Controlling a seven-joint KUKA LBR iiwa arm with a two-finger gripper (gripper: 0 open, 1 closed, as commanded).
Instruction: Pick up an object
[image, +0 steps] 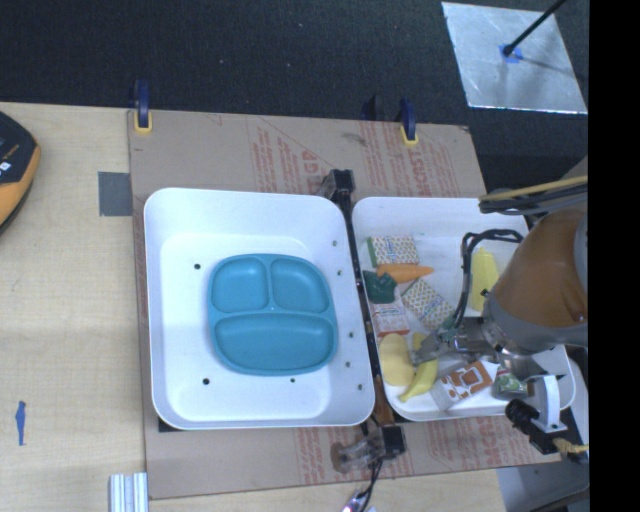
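Objects for picking lie heaped in the right bin (400, 208), while the left bin (160, 300) carries a blue divided plate (272, 312) lying flat at its middle. Both bins sit on a brown cardboard sheet (250, 150) clamped at its far edge by two blue clips (143, 103). Along the right bin's left side, from far to near, are a patterned packet (394, 248), an orange carrot (405, 271) beside a dark green piece (381, 288), another checked packet (427, 301), and a yellow lump (395, 358) with a yellow banana-like piece (420, 381) touching it. A small brown and white box (466, 381) lies near the bin's near edge. Farther right, a yellow item (483, 275) stands by a black cable. The gripper (440, 345) reaches low among the clutter at the bin's middle, but its finger spread cannot be told, nor whether anything is held. The grey and orange arm (540, 285) covers the bin's right side.
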